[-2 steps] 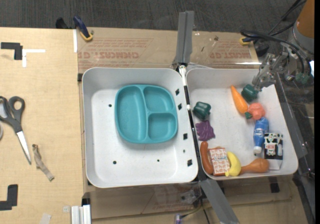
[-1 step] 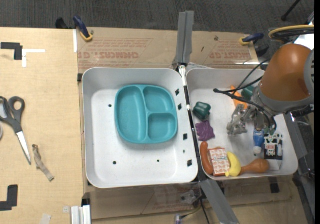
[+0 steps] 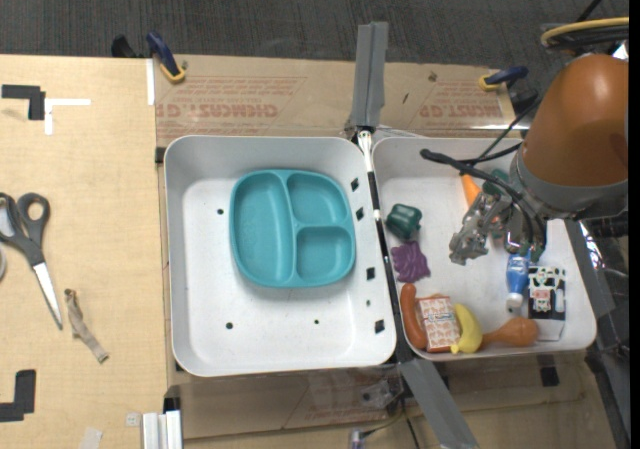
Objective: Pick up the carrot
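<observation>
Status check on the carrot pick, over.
Tool low in right bin, nothing seen held. Carrot by back wall, partly under the arm. Green block nearby.

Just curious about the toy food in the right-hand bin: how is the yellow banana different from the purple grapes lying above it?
The banana is yellow, smooth and curved; the grapes are purple and lumpy. The banana lies at the right bin's near edge, touching a small red and white box; the grapes lie farther up, by the wall between the bins, just below a dark green piece. Both lie loose in that bin, left of the gripper.
</observation>
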You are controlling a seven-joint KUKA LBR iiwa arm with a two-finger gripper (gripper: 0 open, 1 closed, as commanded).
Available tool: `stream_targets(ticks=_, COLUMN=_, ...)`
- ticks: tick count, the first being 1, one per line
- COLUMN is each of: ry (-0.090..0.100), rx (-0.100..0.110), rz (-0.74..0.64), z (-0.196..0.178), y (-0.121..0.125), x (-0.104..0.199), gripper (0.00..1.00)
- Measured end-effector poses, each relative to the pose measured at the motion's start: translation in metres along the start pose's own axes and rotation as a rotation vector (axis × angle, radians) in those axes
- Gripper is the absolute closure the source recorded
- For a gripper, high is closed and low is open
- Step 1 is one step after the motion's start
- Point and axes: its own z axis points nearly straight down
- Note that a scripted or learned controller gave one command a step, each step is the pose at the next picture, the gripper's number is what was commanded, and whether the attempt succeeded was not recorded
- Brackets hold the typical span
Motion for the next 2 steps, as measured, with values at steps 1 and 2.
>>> stream_targets(ticks=1, ry=-0.001, rx=0.001, rz=0.015, z=-0.1474, y=-0.0506, x=-0.043, gripper=1.0)
stream_targets(ticks=2, ry=-0.004, rx=0.001, rz=0.014, z=-0.1563, y=-0.0502, x=-0.0445, gripper=1.0)
